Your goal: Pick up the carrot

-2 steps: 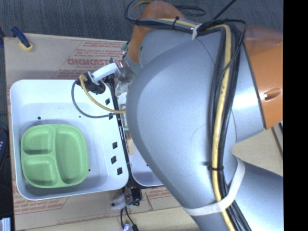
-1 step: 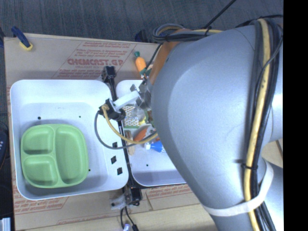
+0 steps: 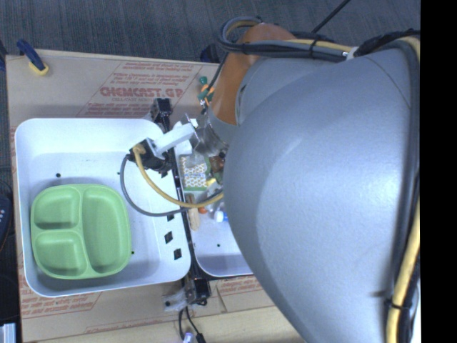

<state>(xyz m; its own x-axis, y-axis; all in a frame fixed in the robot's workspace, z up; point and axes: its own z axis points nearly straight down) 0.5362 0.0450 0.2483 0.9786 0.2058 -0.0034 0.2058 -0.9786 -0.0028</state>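
I cannot tell where the carrot is. The big grey arm (image 3: 321, 191) covers most of the right bin (image 3: 221, 259), and just a small white corner of that bin peeks out under it. Nothing lies on that bare corner.

The arm comes in from the right, and its end sits over the wall between the two bins. I cannot tell if the fingers are wide or narrow, because the arm hides them. An orange band (image 3: 232, 84) shows near the top of the arm. A grey cable (image 3: 132, 191) hangs in a loop over the left bin (image 3: 86, 145), and a yellow cable (image 3: 153, 184) curves just beside it. Black cables (image 3: 285, 45) run over the top of the arm.

In the left bin a green plate (image 3: 82, 229) lies flat in the near left corner. It has three parts, two small and one long.

Both bins sit on a brown counter (image 3: 136, 88) with red letters on it. A blue and yellow clip (image 3: 32, 56) sits at the far left corner of the counter. Past the counter is a dark floor (image 3: 107, 9).
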